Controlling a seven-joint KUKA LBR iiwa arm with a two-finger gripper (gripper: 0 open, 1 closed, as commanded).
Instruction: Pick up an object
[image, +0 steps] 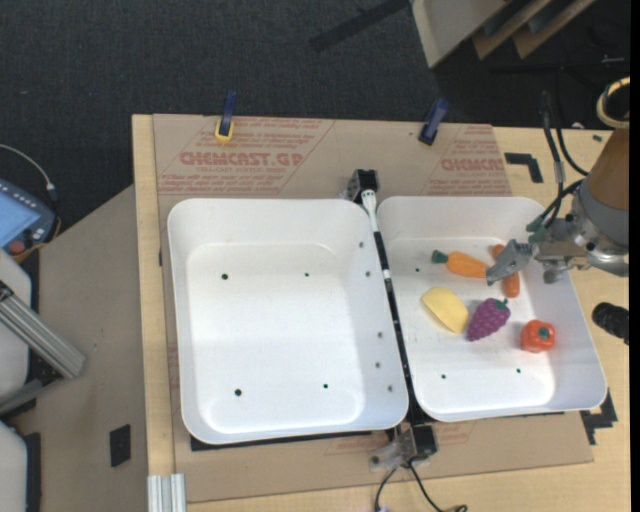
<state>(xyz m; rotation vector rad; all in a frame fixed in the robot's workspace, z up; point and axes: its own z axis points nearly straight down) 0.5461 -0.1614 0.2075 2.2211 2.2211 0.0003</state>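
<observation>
The end effector hovers in the right bin over two toy carrots; its grip I cannot tell. Centre on one carrot, descend straight, avoid the grapes.

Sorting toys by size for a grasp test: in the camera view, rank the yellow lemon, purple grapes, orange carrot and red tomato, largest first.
1. yellow lemon and purple grapes, too alike to split
2. orange carrot
3. red tomato
</observation>
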